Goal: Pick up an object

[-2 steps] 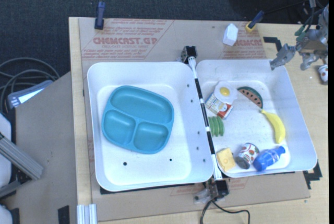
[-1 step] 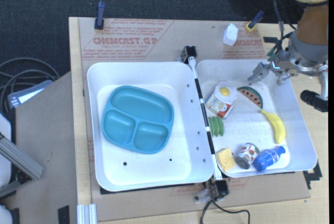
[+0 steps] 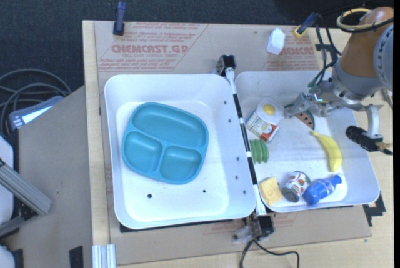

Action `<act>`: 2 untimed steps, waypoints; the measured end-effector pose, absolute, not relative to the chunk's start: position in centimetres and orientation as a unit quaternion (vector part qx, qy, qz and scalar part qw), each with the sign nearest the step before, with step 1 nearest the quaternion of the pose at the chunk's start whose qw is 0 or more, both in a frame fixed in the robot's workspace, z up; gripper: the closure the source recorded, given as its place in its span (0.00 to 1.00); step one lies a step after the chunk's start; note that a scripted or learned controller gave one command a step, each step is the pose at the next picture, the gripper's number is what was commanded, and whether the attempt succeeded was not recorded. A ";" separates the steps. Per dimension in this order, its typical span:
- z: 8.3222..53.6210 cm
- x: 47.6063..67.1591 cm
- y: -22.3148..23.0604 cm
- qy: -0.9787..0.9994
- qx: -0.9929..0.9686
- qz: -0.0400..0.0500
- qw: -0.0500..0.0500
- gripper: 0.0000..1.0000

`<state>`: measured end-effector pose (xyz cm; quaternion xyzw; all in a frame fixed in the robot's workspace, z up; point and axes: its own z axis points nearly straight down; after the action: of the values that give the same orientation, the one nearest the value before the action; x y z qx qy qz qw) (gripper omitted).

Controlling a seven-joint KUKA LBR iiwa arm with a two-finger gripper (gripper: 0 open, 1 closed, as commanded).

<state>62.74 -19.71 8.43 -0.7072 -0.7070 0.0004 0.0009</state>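
Note:
The right bin [image 3: 369,188] holds several objects. A yellow banana [image 3: 330,149] lies right of the middle, with a small watermelon slice [image 3: 304,118] above it. A white pouch with a yellow cap [image 3: 264,122] and a green piece [image 3: 258,151] sit near the left wall. Along the front lie a yellow wedge [image 3: 270,190], a small can [image 3: 295,184] and a blue bottle [image 3: 322,188]. My gripper [image 3: 304,106] hangs low at the back of this bin, just over the watermelon slice. The grey arm with its orange band [image 3: 362,57] comes in from the right.
The left bin [image 3: 119,92] carries a blue divided plate [image 3: 165,142]. A black clamp [image 3: 226,64] sits at the back where the bins meet. A white block [image 3: 276,42] and a blue clip [image 3: 119,17] rest on the board behind. A dark part [image 3: 369,138] overhangs the right rim.

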 end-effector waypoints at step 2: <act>12.6 58.8 -13.7 -0.708 -0.707 0.000 0.001 1.00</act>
<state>58.84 -13.73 12.56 -0.7067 -0.7075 0.0001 0.0010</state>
